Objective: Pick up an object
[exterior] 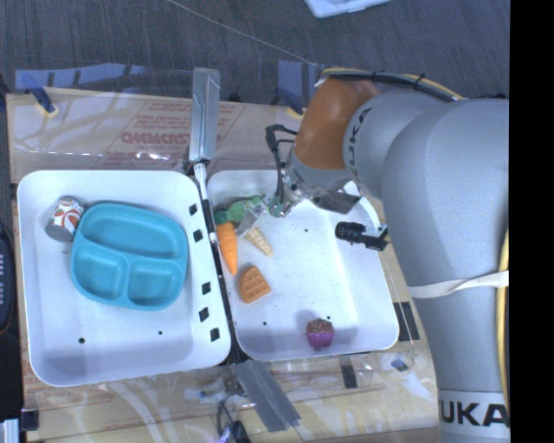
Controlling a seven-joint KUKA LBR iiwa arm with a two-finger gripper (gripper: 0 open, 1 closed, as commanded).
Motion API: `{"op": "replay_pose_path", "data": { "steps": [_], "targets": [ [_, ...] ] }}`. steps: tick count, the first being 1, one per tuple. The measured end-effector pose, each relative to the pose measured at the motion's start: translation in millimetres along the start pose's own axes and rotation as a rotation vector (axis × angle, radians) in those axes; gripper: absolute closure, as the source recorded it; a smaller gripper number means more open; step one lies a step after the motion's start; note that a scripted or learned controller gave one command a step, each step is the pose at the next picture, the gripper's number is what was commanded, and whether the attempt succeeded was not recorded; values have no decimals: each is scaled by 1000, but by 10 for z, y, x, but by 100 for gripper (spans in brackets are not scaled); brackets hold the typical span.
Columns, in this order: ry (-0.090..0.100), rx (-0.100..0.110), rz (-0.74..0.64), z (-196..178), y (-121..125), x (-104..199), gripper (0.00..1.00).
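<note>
Hovering at the right bin's [363, 320] far-left corner, your hand [279, 206] sits just beside the green toy [238, 212]; whether it's open, you cannot tell. Nothing looks lifted yet, so grasping and raising remain.

Along the top of your frame runs dark grey ribbed flooring [130, 30], with a pale object [342, 7] cut off at the upper edge. Below it your counter [112, 130] shows as light wood under a clear, glossy sheet, red lettering faint at upper left. Blue tape [39, 91] marks its upper-left corner. The light is even and soft.
</note>
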State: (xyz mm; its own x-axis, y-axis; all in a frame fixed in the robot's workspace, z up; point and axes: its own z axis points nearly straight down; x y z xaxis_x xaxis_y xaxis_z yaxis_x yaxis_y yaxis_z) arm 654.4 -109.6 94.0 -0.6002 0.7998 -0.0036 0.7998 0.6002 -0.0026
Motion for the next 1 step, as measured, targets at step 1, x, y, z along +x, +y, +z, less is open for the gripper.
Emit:
{"op": "replay_pose_path", "data": {
  "steps": [1],
  "targets": [
    [-1, 0, 47, 6, 2, -3, 0]
  ]
}}
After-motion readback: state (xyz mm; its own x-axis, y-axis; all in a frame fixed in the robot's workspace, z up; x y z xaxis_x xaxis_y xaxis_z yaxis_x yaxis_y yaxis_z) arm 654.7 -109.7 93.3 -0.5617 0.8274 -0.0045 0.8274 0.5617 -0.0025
